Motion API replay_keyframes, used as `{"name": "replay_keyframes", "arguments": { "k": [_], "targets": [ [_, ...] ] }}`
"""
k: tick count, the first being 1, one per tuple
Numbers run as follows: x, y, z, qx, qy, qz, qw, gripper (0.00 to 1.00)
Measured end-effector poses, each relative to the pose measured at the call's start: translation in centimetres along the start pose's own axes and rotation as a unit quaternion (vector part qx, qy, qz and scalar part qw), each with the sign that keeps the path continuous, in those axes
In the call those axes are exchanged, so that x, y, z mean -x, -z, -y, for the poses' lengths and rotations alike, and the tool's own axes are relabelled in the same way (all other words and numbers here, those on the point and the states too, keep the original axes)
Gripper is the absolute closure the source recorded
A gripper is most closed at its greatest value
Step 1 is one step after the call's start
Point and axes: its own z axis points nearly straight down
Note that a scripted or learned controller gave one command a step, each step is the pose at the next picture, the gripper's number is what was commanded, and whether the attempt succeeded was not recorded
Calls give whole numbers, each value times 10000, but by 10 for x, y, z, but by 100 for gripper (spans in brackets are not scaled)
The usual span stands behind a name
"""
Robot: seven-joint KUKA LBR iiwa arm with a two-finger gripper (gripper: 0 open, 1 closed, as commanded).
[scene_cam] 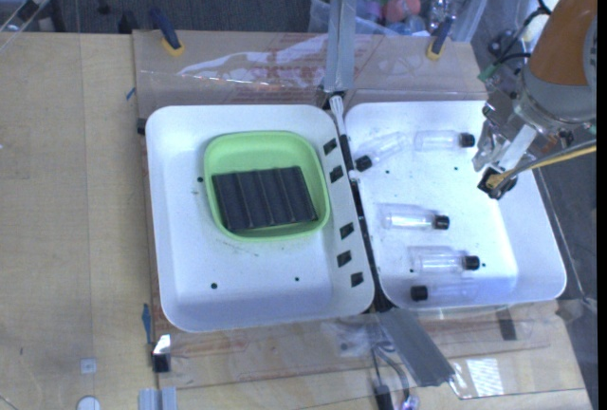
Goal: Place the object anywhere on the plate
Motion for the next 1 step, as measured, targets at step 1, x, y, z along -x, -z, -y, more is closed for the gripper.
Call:
{"name": "replay_keyframes", "arguments": {
  "k": [1],
  "targets": [
    [0, 0, 0, -1, 0, 0, 10000, 0]
  ]
}}
